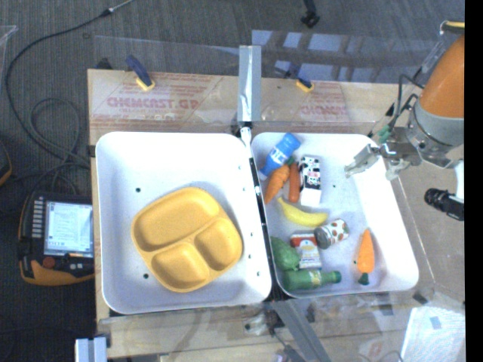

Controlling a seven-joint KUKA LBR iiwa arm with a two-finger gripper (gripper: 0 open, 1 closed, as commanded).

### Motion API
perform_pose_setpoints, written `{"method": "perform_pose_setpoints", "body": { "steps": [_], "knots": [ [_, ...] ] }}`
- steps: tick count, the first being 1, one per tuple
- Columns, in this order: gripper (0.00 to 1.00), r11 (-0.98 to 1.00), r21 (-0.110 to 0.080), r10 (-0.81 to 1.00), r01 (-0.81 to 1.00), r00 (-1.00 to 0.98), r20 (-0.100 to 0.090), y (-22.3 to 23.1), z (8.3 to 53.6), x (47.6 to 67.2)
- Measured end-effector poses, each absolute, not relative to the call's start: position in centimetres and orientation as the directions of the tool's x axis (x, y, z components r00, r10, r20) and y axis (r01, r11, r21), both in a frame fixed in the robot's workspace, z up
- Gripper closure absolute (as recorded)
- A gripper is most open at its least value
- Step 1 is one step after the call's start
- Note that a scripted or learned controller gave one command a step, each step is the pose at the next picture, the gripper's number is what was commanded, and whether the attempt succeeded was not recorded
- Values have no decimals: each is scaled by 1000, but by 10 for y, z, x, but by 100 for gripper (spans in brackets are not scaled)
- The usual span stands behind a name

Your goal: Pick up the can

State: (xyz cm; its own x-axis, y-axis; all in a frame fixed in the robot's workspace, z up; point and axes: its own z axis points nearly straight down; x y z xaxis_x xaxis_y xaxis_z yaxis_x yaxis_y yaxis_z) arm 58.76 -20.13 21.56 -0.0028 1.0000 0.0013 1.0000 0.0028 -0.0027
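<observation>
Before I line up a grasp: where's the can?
The can lies in the right bin, just right of the banana and left of the lone carrot.

Arm [444, 89]: grey, orange band above wrist, entering from right. Gripper [361, 163]: extended leftward, tilted down, nothing visible between fingers

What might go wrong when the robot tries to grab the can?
The can lies on its side, so it could roll off as the gripper closes. It is also crowded: the banana and a small red and white packet sit right beside it, so the fingers might bump or grab those instead.
</observation>
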Motion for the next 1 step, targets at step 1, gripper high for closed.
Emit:
{"method": "perform_pose_setpoints", "body": {
  "steps": [1],
  "knots": [
    [0,-173,-1,985,985,173,1,-146,93,548]
  ]
}}
